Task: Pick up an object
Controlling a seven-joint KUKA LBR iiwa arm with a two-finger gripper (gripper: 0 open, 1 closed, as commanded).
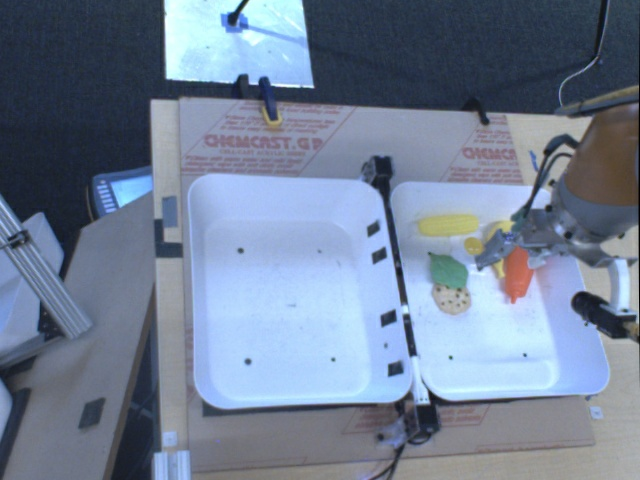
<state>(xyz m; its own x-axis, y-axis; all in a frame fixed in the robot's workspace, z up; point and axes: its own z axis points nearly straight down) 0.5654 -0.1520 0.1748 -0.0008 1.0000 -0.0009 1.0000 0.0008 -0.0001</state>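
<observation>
Two shallow white plastic bins sit side by side on the bench – the left bin [290, 298] and the right bin [500, 368], which carries the objects. The grey arm with its orange band [608, 158] reaches in from the right, and its two-finger gripper [505, 248] hangs low over the far right part of the right bin. Whether it is spread or closed, or has hold of anything, cannot be told – the metal parts blur together there. Just beside the gripper, on its right, lies an orange carrot-shaped toy [517, 274], pointing toward the near side. A yellow corn-cob toy [448, 225] lies to the left, farther back. A small yellow piece [474, 245] sits just left of the gripper. Nearer the bin's middle rest a green leaf-shaped toy [448, 269] and, touching its near edge, a round tan cookie with dark chips [452, 299].
</observation>
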